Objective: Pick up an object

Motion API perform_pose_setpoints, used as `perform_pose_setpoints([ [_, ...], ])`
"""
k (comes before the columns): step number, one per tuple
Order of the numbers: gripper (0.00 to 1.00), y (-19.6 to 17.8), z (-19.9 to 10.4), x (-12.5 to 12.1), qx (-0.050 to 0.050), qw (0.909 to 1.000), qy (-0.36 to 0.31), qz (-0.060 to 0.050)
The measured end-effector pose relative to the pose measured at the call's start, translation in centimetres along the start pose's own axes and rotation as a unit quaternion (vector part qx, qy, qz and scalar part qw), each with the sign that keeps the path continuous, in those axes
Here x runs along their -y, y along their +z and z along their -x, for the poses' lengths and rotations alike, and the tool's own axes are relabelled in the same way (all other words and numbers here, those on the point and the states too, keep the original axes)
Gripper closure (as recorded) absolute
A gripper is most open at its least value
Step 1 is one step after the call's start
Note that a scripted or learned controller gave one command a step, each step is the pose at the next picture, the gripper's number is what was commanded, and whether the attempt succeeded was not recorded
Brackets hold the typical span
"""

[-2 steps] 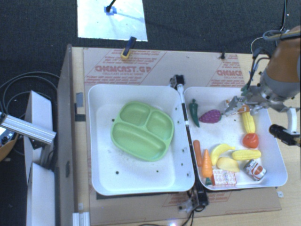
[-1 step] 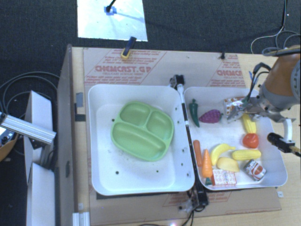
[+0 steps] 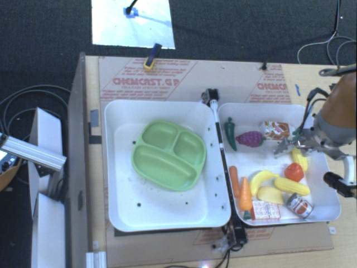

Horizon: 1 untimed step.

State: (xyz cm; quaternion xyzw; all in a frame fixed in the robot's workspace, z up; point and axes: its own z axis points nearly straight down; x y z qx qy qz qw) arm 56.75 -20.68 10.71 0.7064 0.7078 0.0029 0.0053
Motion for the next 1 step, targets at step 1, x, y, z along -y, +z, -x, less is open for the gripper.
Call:
perform_pose_setpoints([
  [1, 0.00, 1.31, -1.04, 4.34, 0.007, 0.9999, 0.000, 0.011],
])
